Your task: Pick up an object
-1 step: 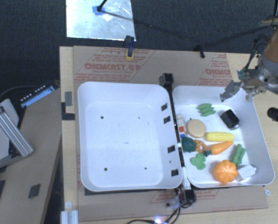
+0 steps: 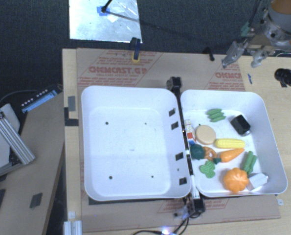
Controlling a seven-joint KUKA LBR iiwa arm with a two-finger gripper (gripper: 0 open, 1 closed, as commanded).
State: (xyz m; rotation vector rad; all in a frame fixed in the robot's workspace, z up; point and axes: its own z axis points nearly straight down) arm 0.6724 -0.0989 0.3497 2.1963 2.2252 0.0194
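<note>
Camera view: toy food crowds the right bin (image 2: 270, 126), the left bin (image 2: 130, 141) beside it on the tabletop. Nearest, a round orange pumpkin (image 2: 235, 179) looks light, hard and slippery; farther back, the slim carrot (image 2: 231, 155) and corn cob (image 2: 229, 143) likely suit a grasp across their middles. Beyond, the jaws (image 2: 243, 54) hang open, holding nothing.

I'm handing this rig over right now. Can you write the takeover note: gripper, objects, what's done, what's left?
Gripper: open, holding nothing, raised above the bench behind the right bin.
Objects: all in the right bin, among them an orange pumpkin, carrot, corn cob, black block and tan disc.
Done: nothing picked yet.
Left: descend, grasp one object, lift it.
</note>
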